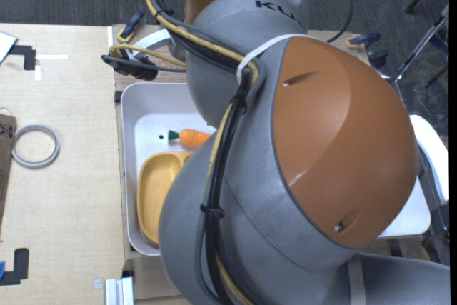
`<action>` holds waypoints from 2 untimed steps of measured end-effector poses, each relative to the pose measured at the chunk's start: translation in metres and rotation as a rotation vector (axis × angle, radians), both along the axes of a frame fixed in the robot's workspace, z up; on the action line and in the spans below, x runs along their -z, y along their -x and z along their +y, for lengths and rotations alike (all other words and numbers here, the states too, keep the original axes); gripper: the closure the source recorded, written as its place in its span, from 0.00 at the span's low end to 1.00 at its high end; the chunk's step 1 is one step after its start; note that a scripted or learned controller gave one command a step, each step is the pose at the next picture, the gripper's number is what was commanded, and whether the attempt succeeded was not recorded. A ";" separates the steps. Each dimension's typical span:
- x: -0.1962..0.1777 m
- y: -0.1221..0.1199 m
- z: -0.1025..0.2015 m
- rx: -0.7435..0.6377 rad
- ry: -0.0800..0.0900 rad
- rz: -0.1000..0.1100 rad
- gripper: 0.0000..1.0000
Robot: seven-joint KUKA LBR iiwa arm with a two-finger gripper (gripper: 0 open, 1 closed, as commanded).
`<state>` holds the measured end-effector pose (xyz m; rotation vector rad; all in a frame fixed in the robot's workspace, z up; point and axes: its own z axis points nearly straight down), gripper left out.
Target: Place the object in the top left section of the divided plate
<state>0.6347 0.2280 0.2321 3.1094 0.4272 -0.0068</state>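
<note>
A small orange carrot (191, 137) with a green top lies on the floor of the white bin (130, 153), toward its far side. Just in front of it sits the yellow divided plate (158, 189); I see its left part, and the rest is behind the arm. The large grey and orange arm (300, 153) covers most of the bin and hides the gripper.
A roll of grey tape (34, 146) lies on the wooden bench to the left of the bin. Black and yellow cables (143, 61) run along the bin's far edge. A second white bin's edge (428, 153) peeks out at the right.
</note>
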 end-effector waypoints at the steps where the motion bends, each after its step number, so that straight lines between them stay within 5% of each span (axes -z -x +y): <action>1: -0.009 0.000 -0.001 -0.003 0.004 0.002 1.00; 2: -0.112 -0.009 -0.001 0.044 -0.002 -0.003 1.00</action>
